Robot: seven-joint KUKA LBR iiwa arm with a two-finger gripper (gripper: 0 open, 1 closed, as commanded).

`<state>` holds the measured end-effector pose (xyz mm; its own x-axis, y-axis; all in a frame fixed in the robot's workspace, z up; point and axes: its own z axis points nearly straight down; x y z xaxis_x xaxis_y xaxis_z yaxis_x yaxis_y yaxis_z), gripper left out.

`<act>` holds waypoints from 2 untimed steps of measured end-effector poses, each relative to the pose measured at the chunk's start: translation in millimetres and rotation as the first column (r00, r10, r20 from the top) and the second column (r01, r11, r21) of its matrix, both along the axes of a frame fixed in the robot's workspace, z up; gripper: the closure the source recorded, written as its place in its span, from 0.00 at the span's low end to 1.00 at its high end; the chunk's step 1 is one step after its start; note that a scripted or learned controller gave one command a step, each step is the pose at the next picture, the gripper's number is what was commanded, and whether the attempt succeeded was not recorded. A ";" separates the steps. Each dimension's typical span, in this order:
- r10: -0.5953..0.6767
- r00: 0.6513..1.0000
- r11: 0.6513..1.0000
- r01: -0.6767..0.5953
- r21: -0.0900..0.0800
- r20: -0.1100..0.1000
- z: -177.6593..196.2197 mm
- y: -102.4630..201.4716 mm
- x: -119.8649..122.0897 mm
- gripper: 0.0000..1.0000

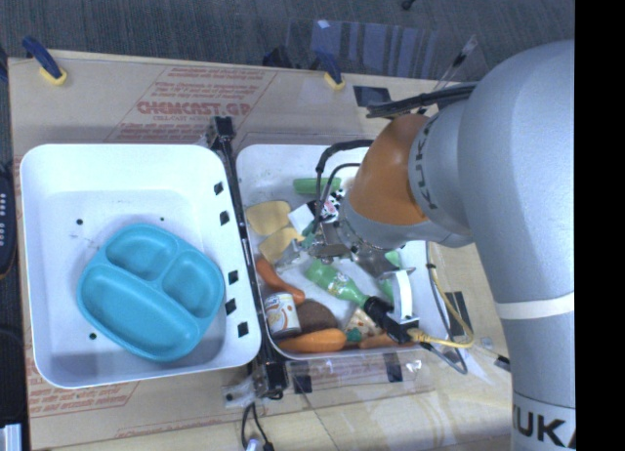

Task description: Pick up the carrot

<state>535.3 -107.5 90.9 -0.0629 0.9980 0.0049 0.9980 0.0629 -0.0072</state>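
An orange carrot lies along the near wall of the right bin, with a second thin orange piece by that bin's left wall. My gripper reaches down from the orange-banded wrist into the middle of the right bin, above a pile of items and well back from the carrot. The wrist hides its fingertips.
The right bin also holds a green bottle, a small can, yellow pieces, a brown item and a green item. A blue divided plate lies in the left bin. The grey arm covers the bench's right side.
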 end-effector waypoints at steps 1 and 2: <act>-0.419 0.908 0.908 0.419 -0.005 -0.002 0.3 10.6 41.1 0.00; -0.409 0.913 0.913 0.409 -0.005 -0.010 9.8 11.7 40.7 1.00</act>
<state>576.0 -95.8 100.6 0.3505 0.9366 0.0006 0.9364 -0.3504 -0.0176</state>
